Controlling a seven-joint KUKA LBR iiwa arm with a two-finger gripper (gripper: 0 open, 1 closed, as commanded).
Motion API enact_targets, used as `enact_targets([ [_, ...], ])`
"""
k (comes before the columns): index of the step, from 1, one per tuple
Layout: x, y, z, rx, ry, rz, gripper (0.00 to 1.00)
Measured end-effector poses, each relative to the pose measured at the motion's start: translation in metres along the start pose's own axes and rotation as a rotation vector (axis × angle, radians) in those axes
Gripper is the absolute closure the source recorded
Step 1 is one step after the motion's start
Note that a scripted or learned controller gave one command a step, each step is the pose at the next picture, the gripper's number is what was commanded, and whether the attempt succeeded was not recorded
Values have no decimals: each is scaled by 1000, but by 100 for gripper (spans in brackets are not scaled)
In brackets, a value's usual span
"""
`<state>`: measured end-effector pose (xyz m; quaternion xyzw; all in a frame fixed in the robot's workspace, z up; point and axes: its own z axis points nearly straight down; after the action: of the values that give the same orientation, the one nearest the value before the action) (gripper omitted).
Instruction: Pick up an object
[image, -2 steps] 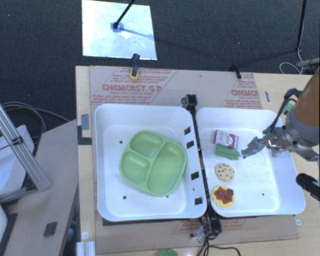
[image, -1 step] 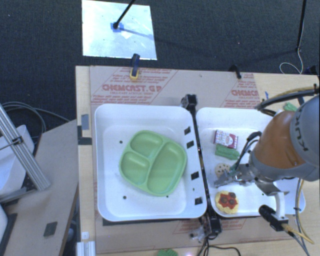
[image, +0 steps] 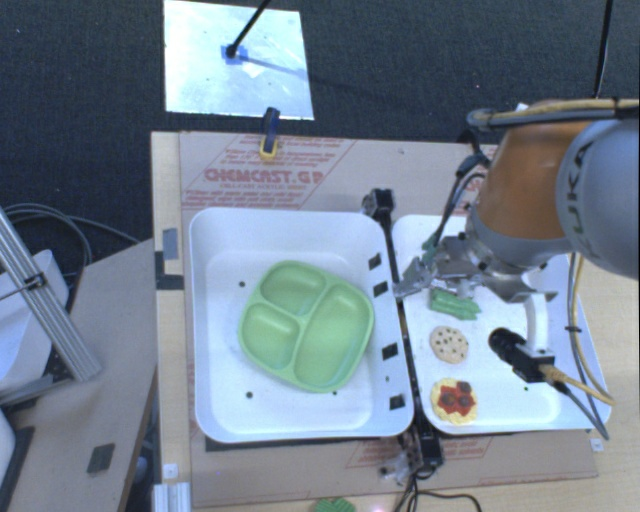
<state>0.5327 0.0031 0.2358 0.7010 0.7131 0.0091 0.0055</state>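
Observation:
My gripper (image: 432, 272) hangs low over the upper left part of the right bin (image: 575, 405), close to the divider between the bins. The bulky grey and orange wrist hides most of it. A green toy vegetable (image: 455, 304) lies in the bin just below and to the right of the gripper; I cannot tell whether they touch. A round chocolate-chip cookie (image: 450, 345) lies below the vegetable. A small yellow disc with red topping (image: 455, 400) sits near the bin's front edge.
The left bin (image: 215, 300) holds a light green divided plate (image: 305, 325), tilted slightly. A black cylinder with a yellow-tipped cable (image: 520, 357) hangs over the right bin beside the cookie. Clips line the divider (image: 390, 300) between the bins.

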Motion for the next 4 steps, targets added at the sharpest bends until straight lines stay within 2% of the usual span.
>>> enact_targets([
  [1, -69, -51, 52, 25, -7, 23, 0],
  [2, 34, -42, -74, 5, 0, 1, 0],
  [3, -46, -37, 21, 26, -7, 23, 0],
  [4, -42, -34, 5, 17, -5, 11, 100],
])
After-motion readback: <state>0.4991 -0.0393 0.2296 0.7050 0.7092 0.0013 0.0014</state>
